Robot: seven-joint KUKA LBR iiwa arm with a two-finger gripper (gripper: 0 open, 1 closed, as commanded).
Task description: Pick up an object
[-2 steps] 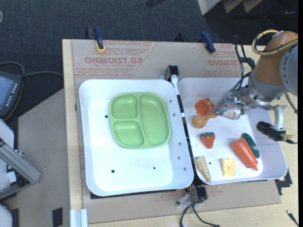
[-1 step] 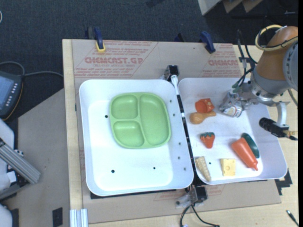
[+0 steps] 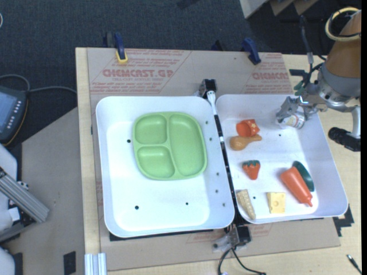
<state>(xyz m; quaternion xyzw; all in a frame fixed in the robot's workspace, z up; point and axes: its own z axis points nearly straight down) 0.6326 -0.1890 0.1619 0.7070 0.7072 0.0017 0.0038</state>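
Right bin (image 3: 321, 148): gripper (image 3: 291, 117) above-right of red pepper (image 3: 247, 127)

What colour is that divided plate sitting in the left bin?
Light green, plain with no pattern. The divided plate shows clearly in the camera view, lying in the left bin.

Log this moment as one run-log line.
gripper: over right bin, far end, holding nothing | nearest: red toy | green plate: left bin

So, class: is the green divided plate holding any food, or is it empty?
Empty. All three compartments of the green divided plate show bare green; the toy foods lie in the right bin.
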